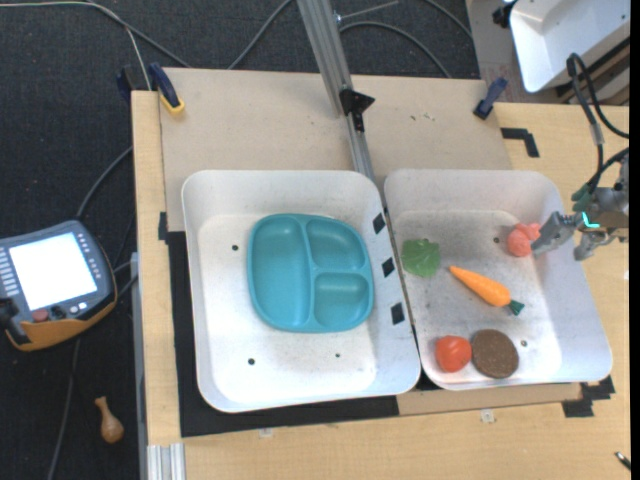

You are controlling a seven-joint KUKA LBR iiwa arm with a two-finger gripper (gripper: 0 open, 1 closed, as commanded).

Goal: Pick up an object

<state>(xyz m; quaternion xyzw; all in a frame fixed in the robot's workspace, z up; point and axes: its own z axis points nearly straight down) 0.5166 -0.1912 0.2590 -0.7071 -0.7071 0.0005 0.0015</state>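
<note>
The right bin (575,313) holds several toy foods. A pinkish-red piece (520,240) lies near its far right wall. My gripper (553,233) sits low just to the right of that piece, reaching in over the bin's right rim and close against it. An orange carrot with a green tip (482,286) lies in the middle. A green leafy piece (421,257) rests at the left wall. A red tomato (453,353) and a brown round disc (494,353) sit side by side at the front.
The left bin (215,363) holds a teal divided plate (308,271). A metal post (330,53) rises behind the bins' shared edge. A teach pendant (50,283) lies off the bench at the left. Blue clamps (166,90) hold the board's back corners.
</note>
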